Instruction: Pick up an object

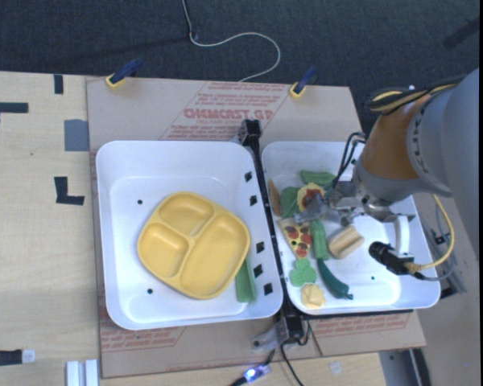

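I see small toy foods heaped in the right bin: a pizza slice, a tan bread roll, green pieces and a pale yellow chunk.

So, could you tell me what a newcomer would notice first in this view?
Probably the yellow divided plate lying in the left bin, with a green strip beside it. Then the grey arm with its orange band over the right bin, above a jumble of toy food such as the pizza slice.

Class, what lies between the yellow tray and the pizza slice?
In the camera view: a green strip beside the yellow tray, then the bins' touching walls, before the pizza slice.
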